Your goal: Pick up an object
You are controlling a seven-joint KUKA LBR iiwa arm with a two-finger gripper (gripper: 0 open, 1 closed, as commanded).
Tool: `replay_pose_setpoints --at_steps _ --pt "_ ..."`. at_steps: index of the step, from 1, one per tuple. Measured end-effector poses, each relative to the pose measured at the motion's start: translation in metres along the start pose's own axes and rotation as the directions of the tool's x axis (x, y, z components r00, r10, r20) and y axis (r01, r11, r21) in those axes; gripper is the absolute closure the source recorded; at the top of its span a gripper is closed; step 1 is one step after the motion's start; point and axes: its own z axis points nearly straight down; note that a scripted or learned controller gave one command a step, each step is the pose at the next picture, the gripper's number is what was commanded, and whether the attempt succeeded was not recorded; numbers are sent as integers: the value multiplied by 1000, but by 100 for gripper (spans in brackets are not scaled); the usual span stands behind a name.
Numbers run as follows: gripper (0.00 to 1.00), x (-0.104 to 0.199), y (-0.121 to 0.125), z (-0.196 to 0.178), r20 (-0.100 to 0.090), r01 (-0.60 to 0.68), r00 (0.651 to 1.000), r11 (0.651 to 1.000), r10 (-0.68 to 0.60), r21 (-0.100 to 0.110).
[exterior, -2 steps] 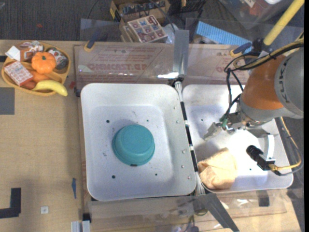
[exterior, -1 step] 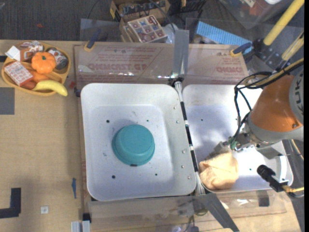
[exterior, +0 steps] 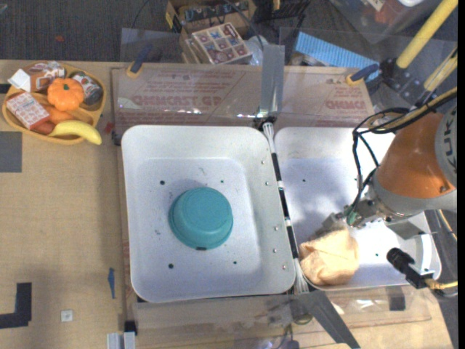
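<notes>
A teal upside-down bowl lies near the middle of the left bin. A tan, lumpy bread-like object rests at the front left corner of the right bin. My gripper hangs low in the right bin, just above the upper right edge of the tan object. The grey arm with its orange band comes in from the right and hides part of the bin floor. A black piece of the wrist sticks out to the right of the tan object.
A yellow dish with a toy pumpkin, a banana and small boxes stands at the far left of the bench. Clear plastic panels rise behind both bins. Boxes and clutter lie on the floor beyond.
</notes>
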Motion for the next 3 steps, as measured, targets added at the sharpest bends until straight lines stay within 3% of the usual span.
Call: replay_pose_setpoints --at_steps 1,2,3 --pt "0 -7 -7 0 0 92 996 996 -92 -3" --pt "0 -3 86 1 3 23 1000 1000 -23 -1" --pt "0 6 -30 0 -1 -95 996 996 95 4"
